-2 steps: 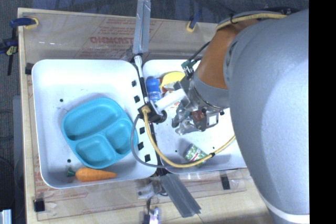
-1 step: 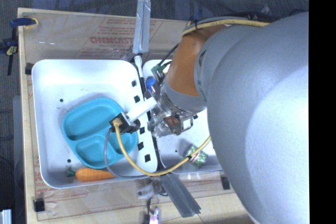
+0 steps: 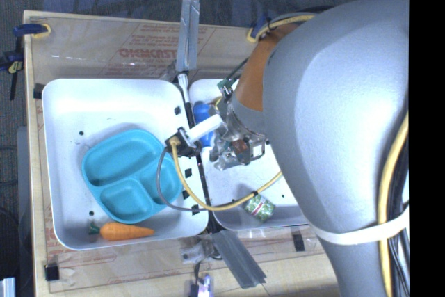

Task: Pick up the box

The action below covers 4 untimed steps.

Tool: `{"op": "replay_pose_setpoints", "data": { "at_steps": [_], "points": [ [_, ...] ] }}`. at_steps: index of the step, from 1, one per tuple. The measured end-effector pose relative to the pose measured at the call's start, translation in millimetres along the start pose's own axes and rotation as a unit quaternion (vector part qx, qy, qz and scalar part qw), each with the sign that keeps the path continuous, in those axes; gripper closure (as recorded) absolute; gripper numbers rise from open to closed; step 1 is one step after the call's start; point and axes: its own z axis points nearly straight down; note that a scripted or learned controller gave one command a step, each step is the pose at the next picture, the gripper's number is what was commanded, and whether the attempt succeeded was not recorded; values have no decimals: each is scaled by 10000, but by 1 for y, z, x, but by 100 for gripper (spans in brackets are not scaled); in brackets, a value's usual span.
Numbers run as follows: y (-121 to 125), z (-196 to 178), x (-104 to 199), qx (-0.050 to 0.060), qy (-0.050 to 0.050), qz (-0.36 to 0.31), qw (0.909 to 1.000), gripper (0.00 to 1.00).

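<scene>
The arm [image 3: 334, 115] fills the right of the view, leaning over the right bin [image 3: 240, 219]. Its gripper [image 3: 233, 148] hangs low above that bin's left part, near the divider; whether it is wide or narrow cannot be told. No box can be made out. A small green can [image 3: 259, 206] lies in the right bin. In the left bin [image 3: 62, 122] sit a blue tray [image 3: 128, 174] and, at the front, a carrot [image 3: 125, 231]. Both bins rest on the desk [image 3: 104, 45].
</scene>
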Motion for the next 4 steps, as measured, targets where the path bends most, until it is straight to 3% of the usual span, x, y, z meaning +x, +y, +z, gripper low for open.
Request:
{"op": "replay_pose_setpoints", "data": {
  "at_steps": [1, 2, 3, 4],
  "points": [
    [-18, -21, 47, -7, 21, 321, 9995, 100],
    [-15, -43, 129, -10, 30, 330, 9995, 100],
    [-75, -9, 137, -12, 14, -120, 9999, 100],
    [-74, -33, 146, -15, 23, -64, 10000, 100]
  ]
}}
